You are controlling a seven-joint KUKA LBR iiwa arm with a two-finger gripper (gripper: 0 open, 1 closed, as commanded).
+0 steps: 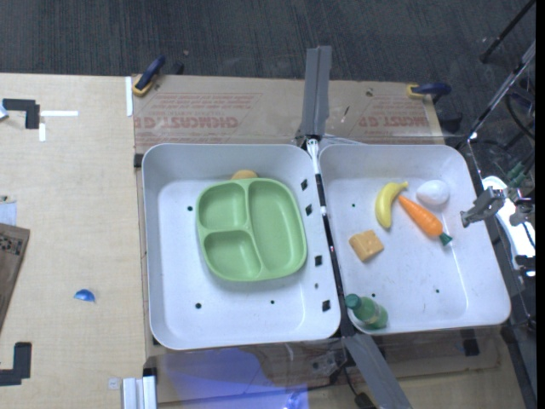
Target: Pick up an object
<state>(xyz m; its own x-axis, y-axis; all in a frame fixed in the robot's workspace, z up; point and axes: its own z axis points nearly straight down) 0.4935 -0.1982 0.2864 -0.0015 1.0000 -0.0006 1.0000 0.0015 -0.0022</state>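
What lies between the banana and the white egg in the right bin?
In the camera view, the carrot's upper end sits just below the gap between banana and egg; the gap itself is bare bin floor.

A brown cardboard sheet [255,109] with red print lies under the bins at twelve o'clock, held by a blue and yellow clamp [150,73] at eleven and another clamp [430,90] at one. A grey bar [316,92] stands upright at twelve. At nine, black brackets [24,111] and white tape [60,114] mark the tan bench [68,228]; a small blue piece [83,296] lies at eight.
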